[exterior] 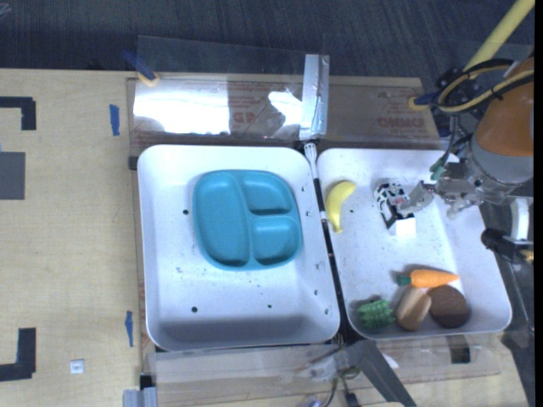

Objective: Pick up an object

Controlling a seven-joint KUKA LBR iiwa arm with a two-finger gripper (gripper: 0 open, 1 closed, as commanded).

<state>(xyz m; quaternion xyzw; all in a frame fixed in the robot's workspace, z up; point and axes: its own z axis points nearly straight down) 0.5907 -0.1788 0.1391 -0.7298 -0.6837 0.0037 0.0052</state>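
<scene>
Reaching in from the right, the gripper (417, 198) hangs low over the right bin (475, 253); whether it is parted or closed I cannot tell. Just beside its tip lies a small black-and-white toy (391, 197), next to a small white block (404, 225). A yellow banana (338, 202) rests by the bin's left wall. Along the near edge sit an orange carrot (433, 277), a tan potato (413, 306), a dark brown lump (450, 305) and green broccoli (373, 313). The left bin (161, 253) holds a blue divided tray (248, 218).
</scene>
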